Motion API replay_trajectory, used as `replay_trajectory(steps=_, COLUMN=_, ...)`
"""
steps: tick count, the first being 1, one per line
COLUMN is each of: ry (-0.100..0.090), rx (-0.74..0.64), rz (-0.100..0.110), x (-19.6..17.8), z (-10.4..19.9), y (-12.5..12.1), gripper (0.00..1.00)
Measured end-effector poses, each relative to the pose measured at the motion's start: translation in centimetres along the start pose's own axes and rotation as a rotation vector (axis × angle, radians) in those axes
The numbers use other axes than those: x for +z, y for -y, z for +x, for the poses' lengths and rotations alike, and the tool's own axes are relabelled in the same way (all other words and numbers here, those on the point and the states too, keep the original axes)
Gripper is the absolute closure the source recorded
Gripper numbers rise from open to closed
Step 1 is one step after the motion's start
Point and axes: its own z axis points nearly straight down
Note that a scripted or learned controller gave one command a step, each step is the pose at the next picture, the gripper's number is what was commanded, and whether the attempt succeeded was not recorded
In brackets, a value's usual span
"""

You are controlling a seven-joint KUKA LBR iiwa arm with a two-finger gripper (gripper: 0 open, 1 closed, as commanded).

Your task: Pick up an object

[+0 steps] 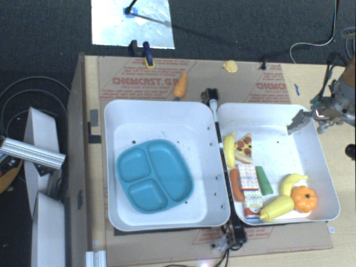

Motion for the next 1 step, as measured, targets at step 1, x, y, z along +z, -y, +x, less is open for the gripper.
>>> replay_trajectory(steps=1, ry=-0.004, rx=0.001, rz=0.007, x=9.22, z=3.35, y=3.85, gripper=0.00)
